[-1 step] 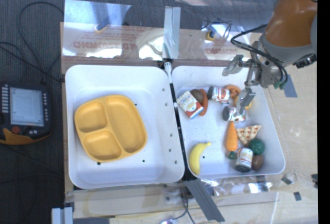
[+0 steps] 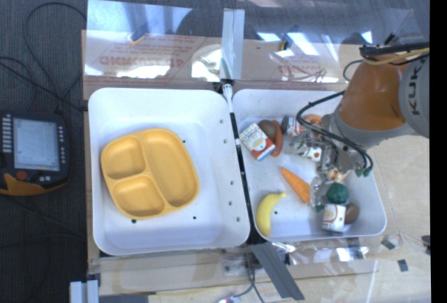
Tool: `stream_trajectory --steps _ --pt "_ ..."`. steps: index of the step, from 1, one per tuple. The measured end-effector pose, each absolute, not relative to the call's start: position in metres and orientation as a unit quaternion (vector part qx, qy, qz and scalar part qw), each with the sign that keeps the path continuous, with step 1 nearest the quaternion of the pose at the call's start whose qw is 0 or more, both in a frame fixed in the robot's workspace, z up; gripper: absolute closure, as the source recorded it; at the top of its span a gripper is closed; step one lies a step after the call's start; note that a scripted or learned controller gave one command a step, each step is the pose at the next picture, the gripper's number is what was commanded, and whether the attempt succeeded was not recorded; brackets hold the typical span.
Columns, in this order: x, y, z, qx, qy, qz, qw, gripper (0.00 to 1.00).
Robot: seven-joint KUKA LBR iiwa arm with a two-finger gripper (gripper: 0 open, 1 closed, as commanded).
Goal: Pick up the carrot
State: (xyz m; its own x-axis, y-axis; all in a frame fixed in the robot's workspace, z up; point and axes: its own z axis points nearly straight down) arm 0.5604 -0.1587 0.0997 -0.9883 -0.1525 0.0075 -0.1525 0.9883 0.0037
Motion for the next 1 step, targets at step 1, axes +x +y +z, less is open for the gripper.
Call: stream_trajectory --steps 1 --pt "0.5212 -0.1133 0.0894 -0.157 -0.987 0.0004 -0.008 0.0"
